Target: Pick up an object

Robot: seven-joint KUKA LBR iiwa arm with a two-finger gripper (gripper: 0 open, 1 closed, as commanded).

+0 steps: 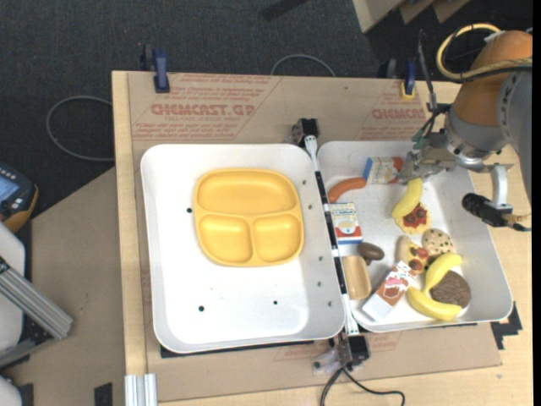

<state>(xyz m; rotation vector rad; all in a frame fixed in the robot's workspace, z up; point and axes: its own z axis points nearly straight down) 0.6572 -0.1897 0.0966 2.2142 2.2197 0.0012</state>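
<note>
My pincer point(416, 169), grip state unclear, hovers by a light, smooth toy banana point(409, 200), best pinched mid-curve.

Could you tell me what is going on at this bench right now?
A robot arm reaches in over the right bin, which is full of toy food: bananas, a cookie, a small carton and more. Its gripper sits low at the bin's far end, just above a banana. Nothing can be seen between its fingers. The left bin holds a yellow tray.
</note>
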